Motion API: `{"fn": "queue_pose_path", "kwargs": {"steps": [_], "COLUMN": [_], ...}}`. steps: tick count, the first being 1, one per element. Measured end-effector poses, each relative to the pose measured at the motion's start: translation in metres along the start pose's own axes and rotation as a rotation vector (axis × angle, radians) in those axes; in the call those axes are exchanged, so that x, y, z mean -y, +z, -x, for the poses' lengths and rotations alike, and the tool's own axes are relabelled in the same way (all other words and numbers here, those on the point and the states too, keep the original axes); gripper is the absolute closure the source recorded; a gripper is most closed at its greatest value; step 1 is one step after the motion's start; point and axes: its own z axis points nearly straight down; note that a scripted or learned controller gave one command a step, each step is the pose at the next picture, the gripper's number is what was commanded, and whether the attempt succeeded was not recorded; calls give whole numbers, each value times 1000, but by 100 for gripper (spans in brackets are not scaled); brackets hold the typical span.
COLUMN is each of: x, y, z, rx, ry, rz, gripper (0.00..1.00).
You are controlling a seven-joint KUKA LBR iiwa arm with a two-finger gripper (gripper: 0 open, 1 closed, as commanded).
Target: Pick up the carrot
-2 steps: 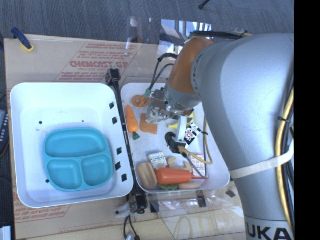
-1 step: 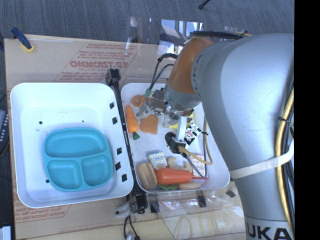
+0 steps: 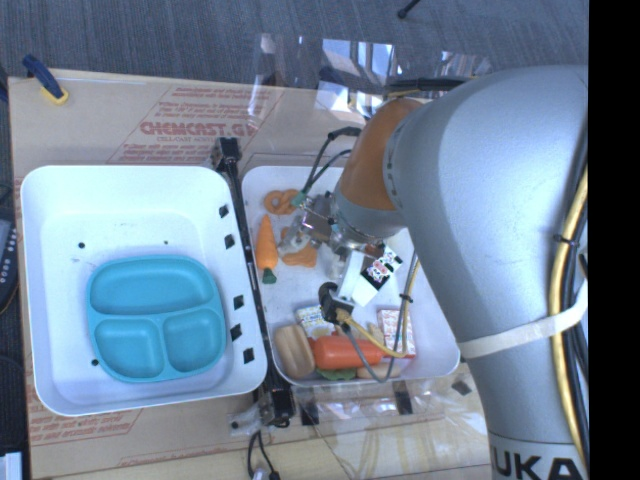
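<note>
The carrot [image 3: 265,245] lies in the right bin [image 3: 432,353], not picked up. The gripper [image 3: 303,230] hovers beside it; I cannot tell its state.

The arm [image 3: 500,218] has a smooth, softly glossy grey shell. Both bins [image 3: 60,208] look like matt white plastic, the divided tray [image 3: 155,313] smooth turquoise plastic, the carrot [image 3: 266,246] shiny orange plastic.
</note>
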Motion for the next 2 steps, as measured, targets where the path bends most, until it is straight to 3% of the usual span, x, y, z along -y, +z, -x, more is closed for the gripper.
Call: {"fn": "queue_pose_path", "kwargs": {"steps": [1,2], "x": [-45,7], "y": [-2,-1], "z": [-27,10], "rx": [-2,-2], "ry": [134,310], "rz": [4,3], "gripper": [0,0]}}
